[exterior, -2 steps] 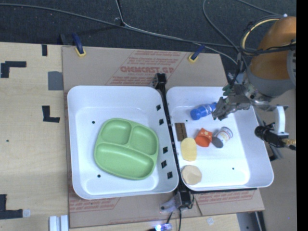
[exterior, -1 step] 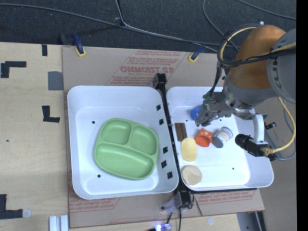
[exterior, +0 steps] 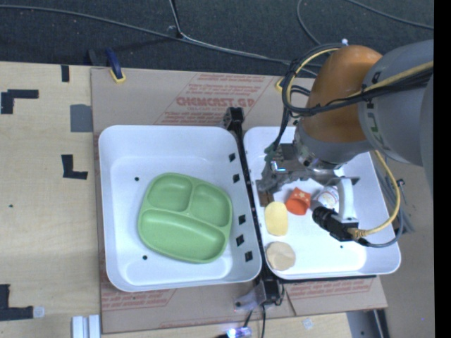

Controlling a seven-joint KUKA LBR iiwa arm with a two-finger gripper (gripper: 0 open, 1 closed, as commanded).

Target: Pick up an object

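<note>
The right bin (exterior: 373,259) holds three small objects. A yellow rounded piece (exterior: 276,218) lies near its left wall. Just right of that sits a small orange-red block (exterior: 299,201), and a tan round piece (exterior: 280,255) lies toward the front. My gripper (exterior: 276,180) hangs low over the bin's left part, just behind the yellow piece and left of the orange-red block. The arm's orange band and grey wrist hide the back of this bin.
The left bin (exterior: 120,153) contains a green divided plate (exterior: 186,217). A black divider (exterior: 243,182) runs between the bins. A black-and-yellow cable fitting (exterior: 337,225) hangs off the wrist over the right bin. Cardboard lies under both bins.
</note>
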